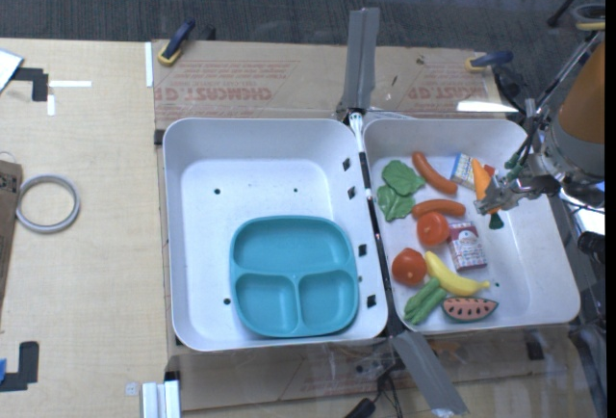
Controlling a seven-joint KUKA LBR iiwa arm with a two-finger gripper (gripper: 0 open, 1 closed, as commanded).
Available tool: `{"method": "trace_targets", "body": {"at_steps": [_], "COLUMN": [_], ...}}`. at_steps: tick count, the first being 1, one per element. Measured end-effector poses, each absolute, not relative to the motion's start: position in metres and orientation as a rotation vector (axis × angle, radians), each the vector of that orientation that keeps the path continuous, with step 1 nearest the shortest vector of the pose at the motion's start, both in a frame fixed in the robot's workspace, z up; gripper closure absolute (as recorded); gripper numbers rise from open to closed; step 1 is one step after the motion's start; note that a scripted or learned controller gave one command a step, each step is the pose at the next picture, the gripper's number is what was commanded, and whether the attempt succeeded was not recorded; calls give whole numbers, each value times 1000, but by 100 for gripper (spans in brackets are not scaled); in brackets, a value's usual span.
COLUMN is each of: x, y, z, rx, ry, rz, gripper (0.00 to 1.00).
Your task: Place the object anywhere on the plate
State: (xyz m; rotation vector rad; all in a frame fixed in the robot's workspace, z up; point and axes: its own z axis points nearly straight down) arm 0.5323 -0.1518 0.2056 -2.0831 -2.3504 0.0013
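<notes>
Teal plate [294,275] sits in the left bin [192,214], toward that bin's 5 o'clock corner, three compartments showing, nothing on it. My gripper [499,195] hangs over the right bin [549,281], at about 2 o'clock in it, reaching in from the right. An orange piece [480,178] lies against my fingertips on the 10 o'clock side, but whether I am pinching it or merely over it I cannot tell, and the width of my jaws is lost in the clutter. Just beside it, toward 9 o'clock, a small blue-and-white box [463,169] leans by the bin's far wall. The rest of the toy food spreads down the bin's left half — two sausages [435,172], one slanting near 12 o'clock and the other flat below it, with two green leaves [399,179] at 9 o'clock of them. Below come two tomatoes [432,229], one above the other, and a red-labelled box [468,246] just beside the upper one. A banana [452,277] lies at 6 o'clock of the box, touching a green pod [423,301] — and a watermelon slice [469,309] rests by the near wall. On the bench well to the left, a tape roll [46,203] lies flat.
</notes>
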Motion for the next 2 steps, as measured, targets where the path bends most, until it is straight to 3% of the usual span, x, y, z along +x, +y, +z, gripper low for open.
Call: {"method": "trace_targets", "body": {"at_steps": [1,2], "x": [532,602], "y": [-152,-114], "z": [206,217], "rx": [-2083,-2274], "ry": [-2351,-2166], "rz": [2,5], "gripper": [0,0]}}
